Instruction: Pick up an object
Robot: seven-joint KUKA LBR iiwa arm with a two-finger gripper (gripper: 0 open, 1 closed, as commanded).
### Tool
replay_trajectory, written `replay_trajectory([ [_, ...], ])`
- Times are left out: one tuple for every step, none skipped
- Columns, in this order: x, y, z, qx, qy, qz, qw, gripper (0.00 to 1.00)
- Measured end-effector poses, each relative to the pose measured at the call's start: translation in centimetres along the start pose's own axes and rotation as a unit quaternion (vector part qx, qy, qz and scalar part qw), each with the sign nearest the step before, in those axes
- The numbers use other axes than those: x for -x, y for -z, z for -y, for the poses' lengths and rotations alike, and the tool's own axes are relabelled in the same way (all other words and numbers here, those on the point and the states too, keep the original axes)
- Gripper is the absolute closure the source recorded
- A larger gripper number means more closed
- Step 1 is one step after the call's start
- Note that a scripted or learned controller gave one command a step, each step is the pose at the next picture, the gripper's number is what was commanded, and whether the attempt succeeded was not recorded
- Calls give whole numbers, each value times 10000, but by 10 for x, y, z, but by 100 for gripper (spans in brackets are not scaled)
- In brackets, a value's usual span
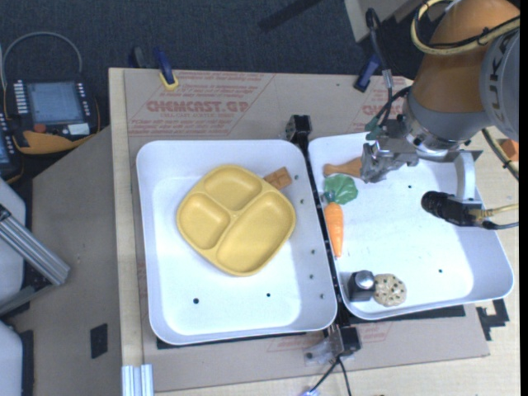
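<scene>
Carrot [333, 225] lies along the right bin's [487, 262] left wall; gripper [376, 165] hangs low just above it, near a tan piece [342, 168], finger opening impossible to tell

Only thing I can actually read from up here is the red print on the brown board [247, 106] under the bins. It says "CHEMCAST GP" in big letters, and it's partly cut off by the left bin [157, 221]. There are smaller red lines above and below it, too fine for me to make out. The pendant [51, 110] at far left has a lit screen, but I can't read it.
</scene>
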State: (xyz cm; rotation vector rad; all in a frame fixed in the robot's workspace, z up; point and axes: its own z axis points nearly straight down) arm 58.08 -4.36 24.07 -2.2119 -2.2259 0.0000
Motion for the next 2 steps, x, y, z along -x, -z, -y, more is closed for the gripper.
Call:
replay_trajectory([
  [-59, -13, 7, -6, 0, 0, 10000, 100],
  [-122, -19, 11, -8, 2, 2, 10000, 100],
])
